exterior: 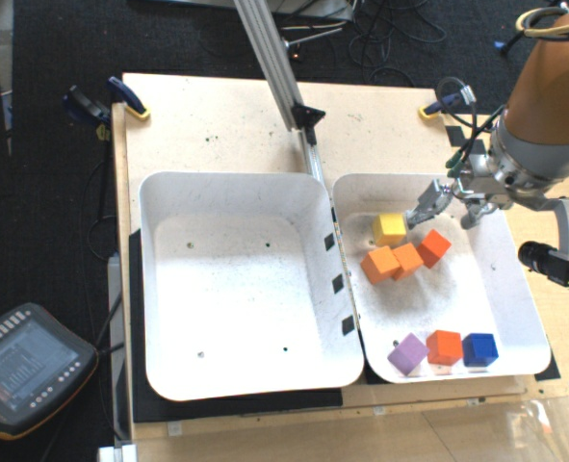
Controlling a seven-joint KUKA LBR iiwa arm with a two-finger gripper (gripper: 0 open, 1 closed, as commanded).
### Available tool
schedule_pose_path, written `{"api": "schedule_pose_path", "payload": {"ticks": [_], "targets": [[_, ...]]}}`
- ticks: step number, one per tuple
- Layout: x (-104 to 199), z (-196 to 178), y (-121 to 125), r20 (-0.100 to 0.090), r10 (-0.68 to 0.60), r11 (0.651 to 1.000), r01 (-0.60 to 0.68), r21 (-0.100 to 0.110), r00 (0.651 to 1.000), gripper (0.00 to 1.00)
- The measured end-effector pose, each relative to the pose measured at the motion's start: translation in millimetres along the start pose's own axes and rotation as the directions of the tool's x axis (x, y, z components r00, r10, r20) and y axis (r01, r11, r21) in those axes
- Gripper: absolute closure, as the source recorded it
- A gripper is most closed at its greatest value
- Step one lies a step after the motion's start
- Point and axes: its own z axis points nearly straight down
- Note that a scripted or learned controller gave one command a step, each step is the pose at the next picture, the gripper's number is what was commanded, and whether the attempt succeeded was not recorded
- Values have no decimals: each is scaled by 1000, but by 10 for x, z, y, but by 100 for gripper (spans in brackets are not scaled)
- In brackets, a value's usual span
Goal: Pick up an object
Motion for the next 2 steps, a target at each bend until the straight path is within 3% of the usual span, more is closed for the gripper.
{"api": "schedule_pose_path", "payload": {"ticks": [1, 2], "targets": [[-3, -23, 6, 1, 2, 1000, -2, -5, 1000, 0], [-91, 522, 54, 1, 3, 1000, -3, 1, 1000, 0]]}}
